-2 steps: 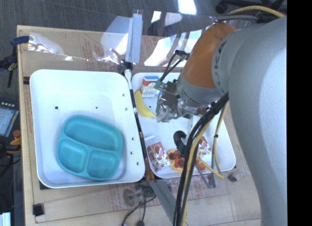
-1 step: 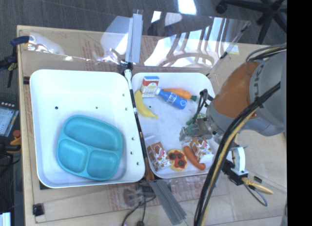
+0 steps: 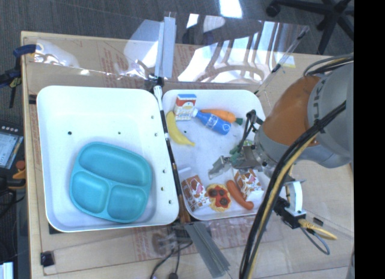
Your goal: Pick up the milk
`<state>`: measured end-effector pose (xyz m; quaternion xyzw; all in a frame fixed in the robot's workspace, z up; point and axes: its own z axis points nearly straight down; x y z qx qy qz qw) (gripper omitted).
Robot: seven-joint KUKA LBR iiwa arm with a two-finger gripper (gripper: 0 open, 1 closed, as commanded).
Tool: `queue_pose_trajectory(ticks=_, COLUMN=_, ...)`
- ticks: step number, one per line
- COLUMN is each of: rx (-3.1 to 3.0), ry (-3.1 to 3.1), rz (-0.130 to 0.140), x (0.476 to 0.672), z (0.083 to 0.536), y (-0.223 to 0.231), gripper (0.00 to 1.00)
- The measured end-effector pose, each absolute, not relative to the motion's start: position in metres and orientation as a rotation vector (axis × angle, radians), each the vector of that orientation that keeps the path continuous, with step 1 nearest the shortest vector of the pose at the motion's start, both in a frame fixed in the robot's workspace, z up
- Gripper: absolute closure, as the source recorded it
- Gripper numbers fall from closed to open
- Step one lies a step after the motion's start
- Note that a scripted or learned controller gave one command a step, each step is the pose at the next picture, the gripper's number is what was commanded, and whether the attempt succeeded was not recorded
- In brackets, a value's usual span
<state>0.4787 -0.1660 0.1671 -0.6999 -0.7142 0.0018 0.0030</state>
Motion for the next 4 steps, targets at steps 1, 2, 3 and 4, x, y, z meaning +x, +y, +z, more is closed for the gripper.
queue_pose_trajectory(ticks=1, rx=-2.078, ry=-2.352, rz=-0.001, x=0.477, z=0.092, y=-0.21, gripper=0.0)
queue_pose_trajectory(ticks=2, rx=-1.92, ry=-2.483, rz=0.0, x=0.582, z=0.091, y=-0.209, gripper=0.0)
queue_pose_trajectory(ticks=3, rx=-2.112, ry=-2.322, rz=0.001, x=0.476, z=0.091, y=-0.2, gripper=0.0)
queue_pose_trajectory(ticks=4, rx=-1.908, ry=-2.53, rz=0.023, x=0.522, z=0.097, y=-0.149, gripper=0.0)
